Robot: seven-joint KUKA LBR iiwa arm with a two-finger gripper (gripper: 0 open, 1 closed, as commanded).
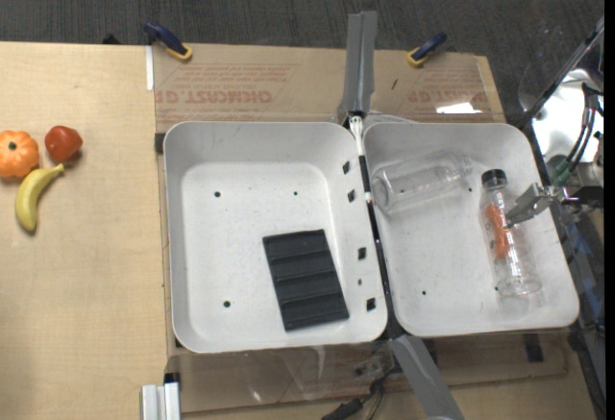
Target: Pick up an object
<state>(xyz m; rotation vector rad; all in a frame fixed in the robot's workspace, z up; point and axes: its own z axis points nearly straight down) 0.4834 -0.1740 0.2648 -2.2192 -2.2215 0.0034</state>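
A black ridged rectangular block (306,280) lies flat in the left bin (192,216), toward its front. In the right bin (452,308) a clear plastic bottle (423,180) lies on its side near the back. A slim clear bottle (505,235) with a black cap and orange contents lies along the right side. My gripper (531,204) pokes in at the right bin's right rim, just right of the slim bottle's capped end. It holds nothing that I can see.
On the wooden table to the left sit an orange (15,155), a red apple (63,143) and a banana (33,197). Brown cardboard (259,86) lies behind the bins, held by two clamps (169,40). A grey divider (360,62) runs between the bins.
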